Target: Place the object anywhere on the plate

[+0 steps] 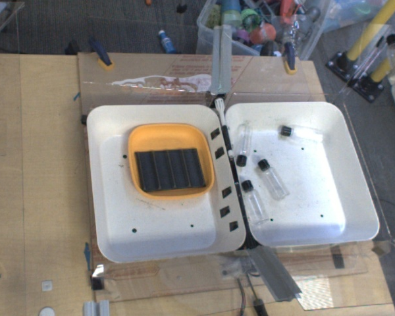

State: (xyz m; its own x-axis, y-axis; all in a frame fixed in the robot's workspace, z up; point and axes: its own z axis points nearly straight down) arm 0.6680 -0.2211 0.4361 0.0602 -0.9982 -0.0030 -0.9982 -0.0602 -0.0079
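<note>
While sitting side by side on the bench, holding quite different loads. Resting in the left bin (112, 236): an orange plate (171, 131), carrying a black ridged block (170, 170) that is lying flat across its middle. Lying scattered in the right bin (329, 203): four clear vials (274, 182) with black caps, two hugging the wall next to the left bin, one nearer the middle, one toward the far side. All lying well apart from the plate. Regarding the gripper, wide or narrow: cannot tell.

Two white bins (118, 242), one orange plate (171, 135), four clear vials (271, 178)
</note>
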